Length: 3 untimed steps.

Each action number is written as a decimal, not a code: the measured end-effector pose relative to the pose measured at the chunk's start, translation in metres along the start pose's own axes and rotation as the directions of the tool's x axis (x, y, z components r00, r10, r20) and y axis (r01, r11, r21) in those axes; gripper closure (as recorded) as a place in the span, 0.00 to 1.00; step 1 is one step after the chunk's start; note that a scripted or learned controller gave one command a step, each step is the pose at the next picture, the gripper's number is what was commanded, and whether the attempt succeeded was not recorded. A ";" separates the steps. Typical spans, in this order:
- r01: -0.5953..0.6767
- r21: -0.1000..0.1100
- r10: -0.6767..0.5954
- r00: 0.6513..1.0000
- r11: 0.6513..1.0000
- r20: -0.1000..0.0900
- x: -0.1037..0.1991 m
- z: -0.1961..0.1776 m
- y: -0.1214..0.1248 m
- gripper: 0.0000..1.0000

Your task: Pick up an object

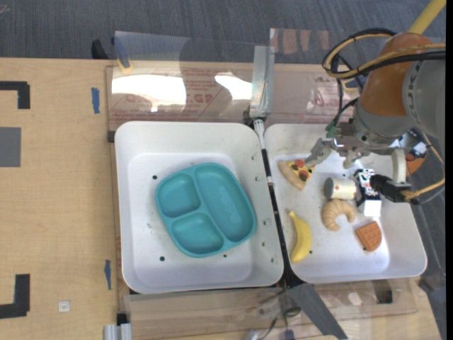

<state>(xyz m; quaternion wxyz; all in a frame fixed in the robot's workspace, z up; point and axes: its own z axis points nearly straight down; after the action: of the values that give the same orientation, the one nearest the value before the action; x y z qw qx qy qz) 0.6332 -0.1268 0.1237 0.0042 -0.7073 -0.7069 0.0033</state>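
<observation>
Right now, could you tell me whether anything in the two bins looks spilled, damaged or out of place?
Nothing stands out. The teal divided plate sits flat in the left bin; the banana, croissant and pizza slice lie apart in the right bin.

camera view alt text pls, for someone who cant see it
A grey robot arm with an orange band reaches in from the right, its gripper low over the right white bin, which holds a pizza slice, croissant, banana, waffle and small cylinder. The left white bin holds a teal divided plate.
</observation>
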 end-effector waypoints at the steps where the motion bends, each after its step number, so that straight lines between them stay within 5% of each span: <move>1: 0.001 -0.022 -0.001 1.000 1.000 0.004 0.017 0.031 0.016 0.00; 3: 0.001 -0.030 -0.001 1.000 1.000 0.002 0.028 0.031 -0.059 0.00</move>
<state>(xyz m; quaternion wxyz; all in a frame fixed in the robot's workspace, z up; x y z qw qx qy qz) 0.5743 -0.0984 0.0938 -0.0071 -0.7070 -0.7072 -0.0066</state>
